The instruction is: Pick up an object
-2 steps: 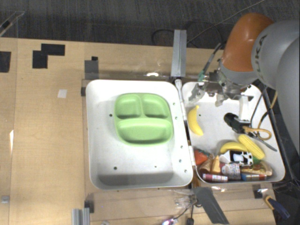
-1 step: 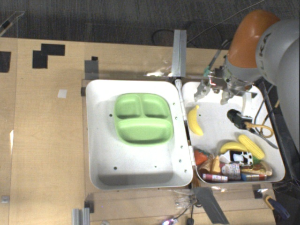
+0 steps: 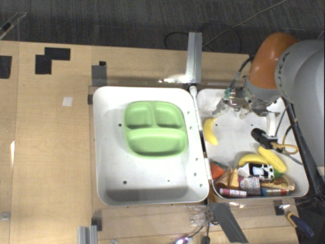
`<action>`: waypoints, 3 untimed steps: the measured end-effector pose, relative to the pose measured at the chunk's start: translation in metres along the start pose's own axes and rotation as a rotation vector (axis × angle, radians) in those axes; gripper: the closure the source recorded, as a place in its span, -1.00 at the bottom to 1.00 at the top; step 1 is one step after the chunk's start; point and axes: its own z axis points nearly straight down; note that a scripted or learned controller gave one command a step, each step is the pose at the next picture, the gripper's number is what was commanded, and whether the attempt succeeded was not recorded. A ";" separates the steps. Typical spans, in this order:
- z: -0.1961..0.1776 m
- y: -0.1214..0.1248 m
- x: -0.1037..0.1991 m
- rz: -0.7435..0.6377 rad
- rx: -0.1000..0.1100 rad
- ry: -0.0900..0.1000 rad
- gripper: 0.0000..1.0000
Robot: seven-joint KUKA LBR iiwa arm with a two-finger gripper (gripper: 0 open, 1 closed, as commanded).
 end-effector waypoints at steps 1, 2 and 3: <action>-0.003 -0.019 -0.047 -0.049 0.013 0.001 -1.00; 0.006 -0.059 -0.055 -0.084 0.014 0.002 -1.00; 0.007 -0.044 -0.073 -0.113 0.013 0.003 -1.00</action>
